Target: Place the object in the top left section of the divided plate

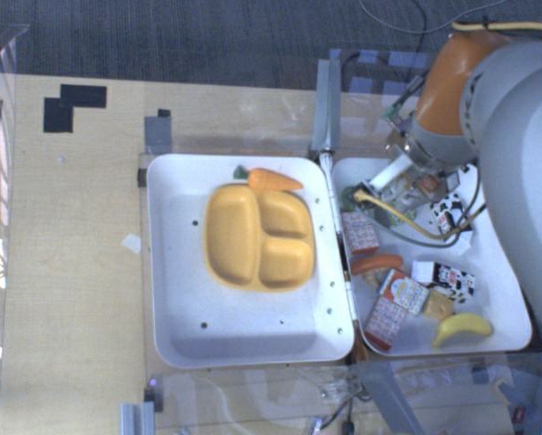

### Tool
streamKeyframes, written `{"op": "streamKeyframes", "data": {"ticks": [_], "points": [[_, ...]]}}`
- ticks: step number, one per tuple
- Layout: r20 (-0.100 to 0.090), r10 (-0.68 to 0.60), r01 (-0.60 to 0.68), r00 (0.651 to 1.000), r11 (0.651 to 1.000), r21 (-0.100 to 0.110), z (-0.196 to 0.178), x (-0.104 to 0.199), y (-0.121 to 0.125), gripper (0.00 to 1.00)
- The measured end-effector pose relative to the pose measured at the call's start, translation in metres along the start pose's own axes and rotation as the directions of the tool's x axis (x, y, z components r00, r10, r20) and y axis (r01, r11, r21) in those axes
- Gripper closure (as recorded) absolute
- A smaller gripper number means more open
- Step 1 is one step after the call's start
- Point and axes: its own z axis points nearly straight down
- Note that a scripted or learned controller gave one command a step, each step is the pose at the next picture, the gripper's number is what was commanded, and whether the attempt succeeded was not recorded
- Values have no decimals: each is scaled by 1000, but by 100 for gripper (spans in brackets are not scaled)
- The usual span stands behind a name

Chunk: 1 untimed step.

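A yellow divided plate [253,236] lies in the middle of the left bin [176,333], with one long section on its left and two smaller ones on its right; nothing lies in any section. An orange carrot [273,180] with a green top rests on the bin floor, touching the plate's far edge. My gripper [422,188] hangs low over the far part of the right bin [511,306], above the loose items and well to the right of the plate. Nothing can be seen held by it.
The right bin holds several things: a red packet [360,231], a sausage [376,263], an orange box [402,290], a cow-patterned carton [454,281] and a banana [461,328]. A metal divider [324,116] separates the bins.
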Motion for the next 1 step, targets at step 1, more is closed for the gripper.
{"op": "streamKeyframes", "data": {"ticks": [1], "points": [[-1,-98,98,995,995,-2,-77,16,43,100]]}}
